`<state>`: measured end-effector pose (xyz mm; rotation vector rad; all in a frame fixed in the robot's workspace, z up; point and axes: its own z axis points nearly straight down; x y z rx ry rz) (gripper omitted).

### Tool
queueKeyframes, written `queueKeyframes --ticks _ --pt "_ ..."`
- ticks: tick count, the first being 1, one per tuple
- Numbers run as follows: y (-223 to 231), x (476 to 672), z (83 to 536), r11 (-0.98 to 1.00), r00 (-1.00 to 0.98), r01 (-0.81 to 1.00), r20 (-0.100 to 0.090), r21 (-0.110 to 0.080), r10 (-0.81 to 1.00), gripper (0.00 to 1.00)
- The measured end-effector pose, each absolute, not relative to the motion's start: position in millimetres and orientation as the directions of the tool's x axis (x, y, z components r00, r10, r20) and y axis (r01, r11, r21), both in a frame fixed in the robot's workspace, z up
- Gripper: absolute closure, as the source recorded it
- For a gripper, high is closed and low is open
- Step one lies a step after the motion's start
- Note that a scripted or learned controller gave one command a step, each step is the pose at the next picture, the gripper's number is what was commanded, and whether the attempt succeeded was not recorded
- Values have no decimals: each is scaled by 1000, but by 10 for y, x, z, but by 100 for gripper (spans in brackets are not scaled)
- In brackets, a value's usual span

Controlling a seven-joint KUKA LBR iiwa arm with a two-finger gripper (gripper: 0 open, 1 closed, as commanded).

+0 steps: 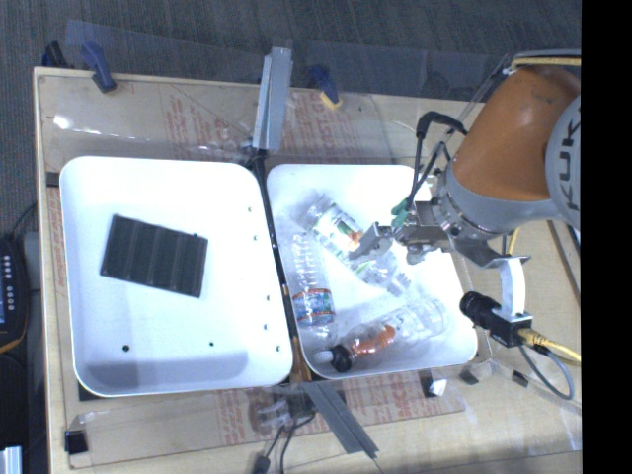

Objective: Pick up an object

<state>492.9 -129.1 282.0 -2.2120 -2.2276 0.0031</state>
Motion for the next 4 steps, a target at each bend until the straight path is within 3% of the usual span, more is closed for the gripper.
queueKeyframes --ticks 1,2,3,4 --pt "-1783 5732 2065 11 -11 1000 0 -6 1000 0" --pt "-1903 6029 1001 20 -20 1000 0 -4 1000 0" --pt "-1761 6401 931 93 -93 996 0 0 996 0" --pt "-1948 6055 924 138 -138 990 0 -1 990 0"
